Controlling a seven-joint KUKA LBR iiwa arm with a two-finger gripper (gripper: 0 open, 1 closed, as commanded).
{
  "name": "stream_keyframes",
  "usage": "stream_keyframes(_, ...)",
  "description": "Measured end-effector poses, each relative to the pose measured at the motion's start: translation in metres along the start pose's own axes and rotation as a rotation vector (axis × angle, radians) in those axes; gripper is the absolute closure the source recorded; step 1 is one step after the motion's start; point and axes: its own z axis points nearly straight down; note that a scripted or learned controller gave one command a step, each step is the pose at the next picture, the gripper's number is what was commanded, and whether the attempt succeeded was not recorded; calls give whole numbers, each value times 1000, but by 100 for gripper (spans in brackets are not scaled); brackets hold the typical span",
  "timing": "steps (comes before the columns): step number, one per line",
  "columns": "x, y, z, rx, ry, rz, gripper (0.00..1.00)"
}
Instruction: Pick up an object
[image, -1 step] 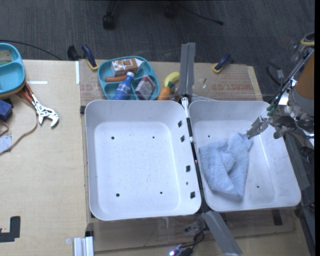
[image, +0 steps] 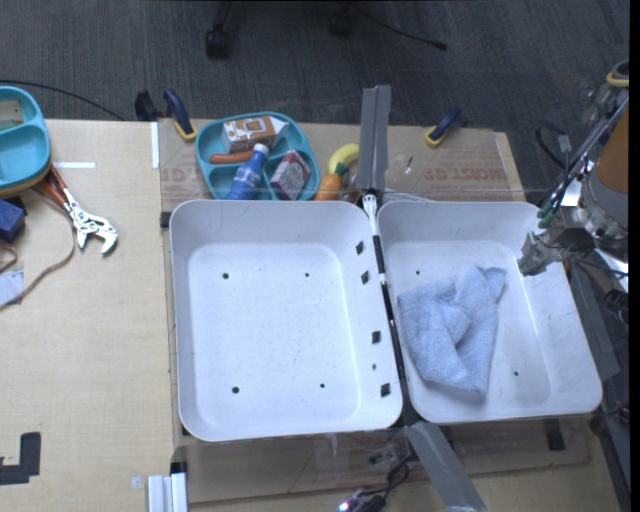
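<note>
Inside the right-hand white bin (image: 560, 395) a crumpled light-blue cloth (image: 455, 325) lies near the middle. Over that bin's right rim hovers the gripper (image: 535, 255), apart from the cloth; its opening cannot be judged.

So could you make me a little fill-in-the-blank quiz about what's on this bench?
1. The crumpled light-blue cloth lies in the ____ bin.
2. The claw hangs over that bin's ____ edge.
3. The wrench lies on the wooden bench, ____ of both bins.
4. Behind the bins, a teal tray holds a ____ bottle.

Missing words: right; right; left; blue
</note>
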Motion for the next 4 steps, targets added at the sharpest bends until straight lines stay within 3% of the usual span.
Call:
stream_keyframes(1,-5,-14,99,-2,1,-298,100)
stream_keyframes(2,-5,-14,99,-2,1,-299,0)
stream_keyframes(3,27,-26,135,-5,1,-335,0)
stream_keyframes(4,68,-19,135,-6,-1,-243,0)
